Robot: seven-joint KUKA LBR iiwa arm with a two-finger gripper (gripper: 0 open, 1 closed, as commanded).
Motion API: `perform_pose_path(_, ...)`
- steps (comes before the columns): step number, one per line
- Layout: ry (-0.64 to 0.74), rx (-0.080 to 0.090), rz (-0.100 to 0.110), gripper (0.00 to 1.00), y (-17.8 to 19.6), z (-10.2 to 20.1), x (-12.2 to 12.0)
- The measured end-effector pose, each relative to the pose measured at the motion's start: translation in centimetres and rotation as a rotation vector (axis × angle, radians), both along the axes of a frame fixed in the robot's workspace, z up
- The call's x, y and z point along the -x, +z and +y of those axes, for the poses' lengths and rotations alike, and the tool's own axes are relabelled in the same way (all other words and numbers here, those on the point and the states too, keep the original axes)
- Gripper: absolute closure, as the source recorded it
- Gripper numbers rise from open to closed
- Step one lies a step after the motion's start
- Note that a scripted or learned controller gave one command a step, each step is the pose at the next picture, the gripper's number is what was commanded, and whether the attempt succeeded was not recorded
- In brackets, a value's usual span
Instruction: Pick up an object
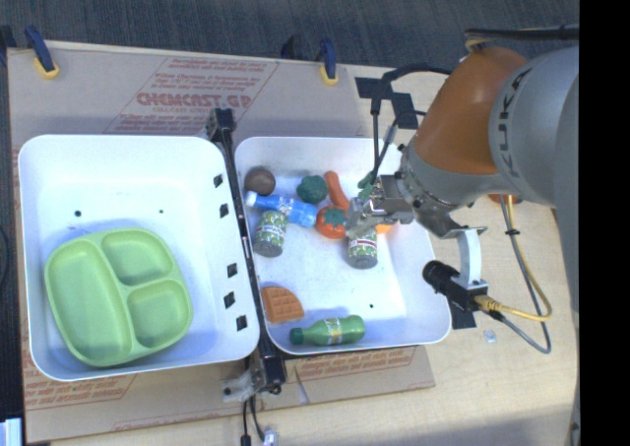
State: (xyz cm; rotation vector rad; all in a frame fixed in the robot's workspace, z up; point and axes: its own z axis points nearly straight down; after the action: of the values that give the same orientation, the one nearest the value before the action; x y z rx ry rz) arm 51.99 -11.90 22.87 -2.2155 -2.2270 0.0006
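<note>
A: Where is the gripper (368, 210)?

B: Low in the right bin (418, 321), over the cluster in the middle. It sits right at a small can (362, 249), with a tomato (332, 223) and a carrot (338, 189) just beside.

A: Is it holding anything?

B: I cannot tell. The wrist and the cluttered pile hide how the jaws stand, so whether they are apart, closed or clamped on the can is unclear.

A: So how far along is the pick?

B: By my reading, the reach is done and the grasp is the open question. Nothing looks lifted; the can seems to rest on the bin floor. Closing, lifting and clearing the bin are all left.

A: What else is in there?

B: A second can (271, 230) next to a blue bottle (285, 208), a brown ball (260, 179), a teal lump (311, 188), a cookie (282, 304) and a green bottle (328, 331) near the front wall. The left bin (39, 159) holds a green tray (116, 294).
</note>
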Motion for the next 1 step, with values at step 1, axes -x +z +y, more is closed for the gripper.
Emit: perform_pose_path(1,0.0,0.0,0.001,0.0,-0.02,0.02,0.01)
